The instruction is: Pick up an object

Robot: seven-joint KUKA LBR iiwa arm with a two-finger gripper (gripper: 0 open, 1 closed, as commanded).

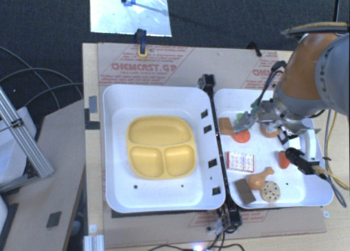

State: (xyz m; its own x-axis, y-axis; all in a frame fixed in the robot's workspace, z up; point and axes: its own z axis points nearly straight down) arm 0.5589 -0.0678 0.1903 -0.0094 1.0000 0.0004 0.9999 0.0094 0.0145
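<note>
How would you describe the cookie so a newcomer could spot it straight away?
Look in the right-hand white bin, the one crowded with toy food, and go to its near edge. The cookie lies there, just below the drumstick and right of the brown block. It alone is a flat, pale disc with dark speckles.

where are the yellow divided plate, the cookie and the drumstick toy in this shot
yellow divided plate (160, 129): camera view, on its large upper compartment, left bin
cookie (269, 191): camera view, on the middle of its top face, right bin
drumstick toy (258, 178): camera view, on its thick orange end
</note>
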